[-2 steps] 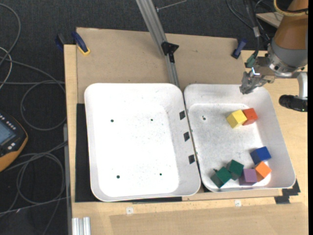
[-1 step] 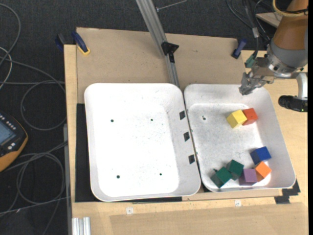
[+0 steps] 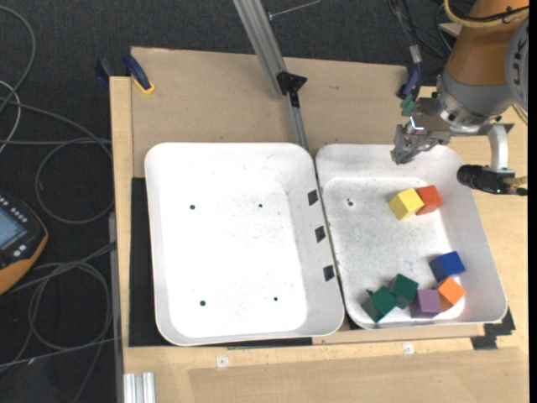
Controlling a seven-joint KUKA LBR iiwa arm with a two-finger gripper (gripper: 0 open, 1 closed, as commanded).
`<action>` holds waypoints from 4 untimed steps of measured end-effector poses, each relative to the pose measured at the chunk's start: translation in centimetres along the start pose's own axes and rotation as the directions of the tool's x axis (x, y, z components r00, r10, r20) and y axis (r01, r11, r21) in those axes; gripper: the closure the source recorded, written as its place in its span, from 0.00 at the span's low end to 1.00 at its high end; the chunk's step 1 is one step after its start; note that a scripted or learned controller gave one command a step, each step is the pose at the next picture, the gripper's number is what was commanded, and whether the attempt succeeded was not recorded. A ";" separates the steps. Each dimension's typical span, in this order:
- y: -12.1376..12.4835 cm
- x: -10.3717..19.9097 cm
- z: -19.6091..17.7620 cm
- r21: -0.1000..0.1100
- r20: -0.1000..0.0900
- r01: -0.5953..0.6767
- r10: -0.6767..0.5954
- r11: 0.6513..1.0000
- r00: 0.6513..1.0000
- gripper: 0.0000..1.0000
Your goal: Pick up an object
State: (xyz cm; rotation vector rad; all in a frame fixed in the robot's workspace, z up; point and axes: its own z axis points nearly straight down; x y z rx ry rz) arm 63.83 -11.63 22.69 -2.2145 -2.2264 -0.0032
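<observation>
1. On the far left I see a handheld device and loose cables on the floor beside the table; nothing there concerns the pick.
2. The left bin holds no blocks, so I have nothing to aim at on that side.
3. The right bin holds all the candidates. Two green blocks sit touching each other near the front wall, with a purple block, an orange block and a blue block packed just beside them.
4. A yellow block and a red block sit touching each other near the back of that bin, closest to the arm.
5. The tool hovers over the back rim of the right bin, above and apart from the yellow block. I cannot tell from here how it is set, and nothing is in its grip.
6. My worry: the yellow and red pair touch, so a descent between them could land on top of one or push both aside.
7. The front cluster sits tight against the wall, so I judge a grasp there could jam on the rim or drag neighbours.
</observation>
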 end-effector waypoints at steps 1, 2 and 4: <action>-0.3 5.7 0.0 0.001 -0.001 0.002 -0.002 1.000 1.000 1.00; -1.6 10.5 -1.4 0.002 -0.001 0.001 -0.001 1.000 1.000 1.00; -4.5 20.7 -2.4 0.003 0.000 0.001 -0.001 1.000 1.000 1.00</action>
